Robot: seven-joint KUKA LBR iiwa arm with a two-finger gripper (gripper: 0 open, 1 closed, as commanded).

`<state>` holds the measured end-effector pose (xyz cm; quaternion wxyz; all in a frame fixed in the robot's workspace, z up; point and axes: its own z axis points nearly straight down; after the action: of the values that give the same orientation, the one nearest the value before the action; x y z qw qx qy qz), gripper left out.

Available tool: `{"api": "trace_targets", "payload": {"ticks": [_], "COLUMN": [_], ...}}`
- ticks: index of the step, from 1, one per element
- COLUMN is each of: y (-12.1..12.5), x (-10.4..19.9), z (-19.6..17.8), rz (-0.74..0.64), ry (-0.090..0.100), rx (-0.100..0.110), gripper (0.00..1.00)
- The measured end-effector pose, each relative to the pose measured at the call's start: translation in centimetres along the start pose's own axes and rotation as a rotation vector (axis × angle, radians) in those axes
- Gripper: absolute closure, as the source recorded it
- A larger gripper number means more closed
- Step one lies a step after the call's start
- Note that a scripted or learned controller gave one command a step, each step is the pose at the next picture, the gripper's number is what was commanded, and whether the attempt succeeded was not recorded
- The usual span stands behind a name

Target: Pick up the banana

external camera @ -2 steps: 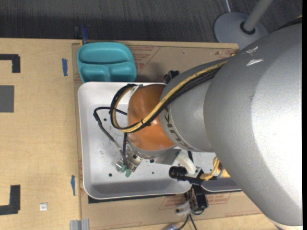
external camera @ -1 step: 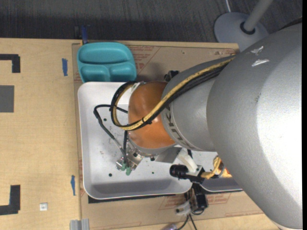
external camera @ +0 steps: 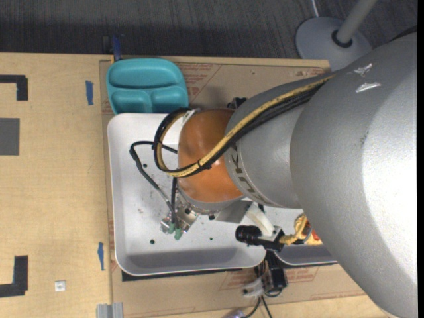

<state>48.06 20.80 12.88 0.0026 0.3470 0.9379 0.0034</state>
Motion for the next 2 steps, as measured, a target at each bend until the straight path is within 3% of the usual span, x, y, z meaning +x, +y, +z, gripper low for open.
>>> {"api": "trace_targets", "payload": {"ticks": [2], "y": [0.19], "x": [-0.04], "z": [-1.98], "rz": [0.001], "ry": [-0.003], "rx": [-0.007], "gripper": [1.00]}}
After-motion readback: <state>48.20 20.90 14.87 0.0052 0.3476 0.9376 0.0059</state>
